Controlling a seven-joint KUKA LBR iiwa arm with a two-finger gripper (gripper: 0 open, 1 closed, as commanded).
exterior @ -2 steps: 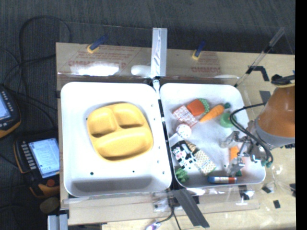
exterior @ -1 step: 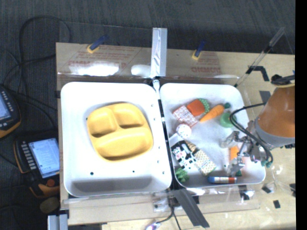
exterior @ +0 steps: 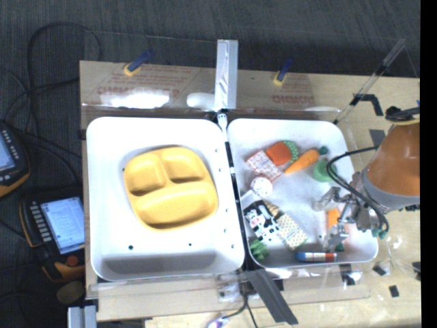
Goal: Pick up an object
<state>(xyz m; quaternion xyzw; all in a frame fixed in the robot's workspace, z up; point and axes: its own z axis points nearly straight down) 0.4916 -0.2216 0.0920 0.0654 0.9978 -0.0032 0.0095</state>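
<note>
Orange plastic carrot [exterior: 302, 160] lies flat in the right bin [exterior: 355, 149], far side, next to a red block [exterior: 279, 152] and a green piece [exterior: 321, 172]. My guess: light, rigid, smooth, so it may roll or squirt out; pinch across the thick middle, not the taper. Gripper [exterior: 336, 219] is low over the near-right part of that bin, by a small orange piece [exterior: 331, 219] and above a marker [exterior: 315, 255]; can't tell how the jaws stand or whether they pinch anything. Yellow tray [exterior: 171, 186] sits in the left bin [exterior: 102, 203], too broad to take.
</note>
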